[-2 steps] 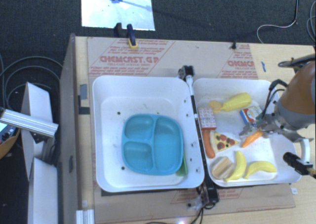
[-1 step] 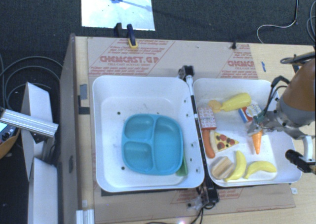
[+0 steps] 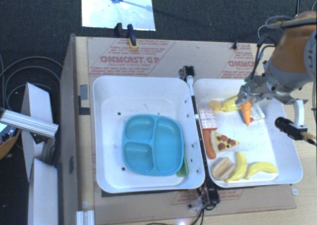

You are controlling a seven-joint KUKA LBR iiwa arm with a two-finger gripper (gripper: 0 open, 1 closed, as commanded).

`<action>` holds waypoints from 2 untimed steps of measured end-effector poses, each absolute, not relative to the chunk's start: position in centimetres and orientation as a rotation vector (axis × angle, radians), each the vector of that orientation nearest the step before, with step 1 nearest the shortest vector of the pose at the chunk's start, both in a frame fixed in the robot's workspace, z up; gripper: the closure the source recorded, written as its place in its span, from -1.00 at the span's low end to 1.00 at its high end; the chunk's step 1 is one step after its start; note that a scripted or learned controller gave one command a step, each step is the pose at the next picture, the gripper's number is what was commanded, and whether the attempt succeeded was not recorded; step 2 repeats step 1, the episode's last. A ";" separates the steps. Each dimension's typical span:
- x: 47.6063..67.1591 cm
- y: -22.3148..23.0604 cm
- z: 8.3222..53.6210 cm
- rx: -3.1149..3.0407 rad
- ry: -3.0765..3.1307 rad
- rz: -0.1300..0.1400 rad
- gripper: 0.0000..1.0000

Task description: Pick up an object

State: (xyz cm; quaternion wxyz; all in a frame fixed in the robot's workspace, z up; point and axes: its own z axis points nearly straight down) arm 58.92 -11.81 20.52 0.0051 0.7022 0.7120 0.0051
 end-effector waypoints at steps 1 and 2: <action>56.3 -4.4 20.7 2.210 2.235 0.005 1.00; 56.3 -4.4 20.7 2.210 2.235 0.005 1.00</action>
